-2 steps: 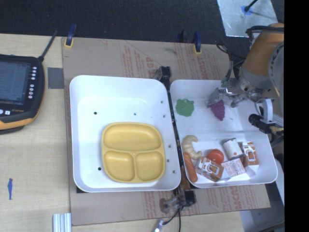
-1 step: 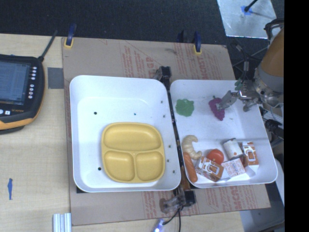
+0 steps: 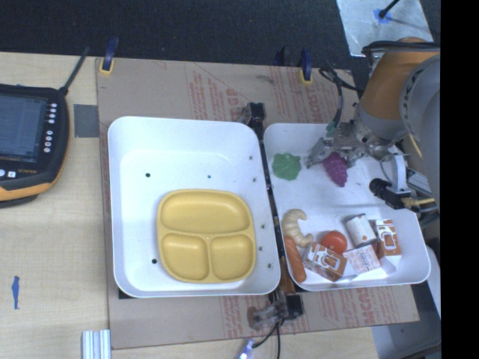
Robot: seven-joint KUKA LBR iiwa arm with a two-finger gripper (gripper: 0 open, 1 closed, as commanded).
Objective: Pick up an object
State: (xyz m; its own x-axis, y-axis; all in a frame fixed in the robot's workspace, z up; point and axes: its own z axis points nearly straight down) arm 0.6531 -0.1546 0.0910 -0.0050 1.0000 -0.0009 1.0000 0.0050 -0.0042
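The arm reaches in from the right and its claw (image 3: 334, 149) hangs low over the far end of the right bin (image 3: 419, 275), right above the purple grape bunch (image 3: 336, 168). Whether its tips are spread or pinching, I cannot tell from up here. The grapes look like the target: they sit apart from the rest, easy to reach. A green lump (image 3: 286, 165) lies just beside them. The near end is crowded: banana (image 3: 296, 226), carrot (image 3: 294, 259), tomato (image 3: 334, 241), small cartons (image 3: 362, 260). The left bin (image 3: 135, 144) holds a yellow divided plate (image 3: 206, 235).
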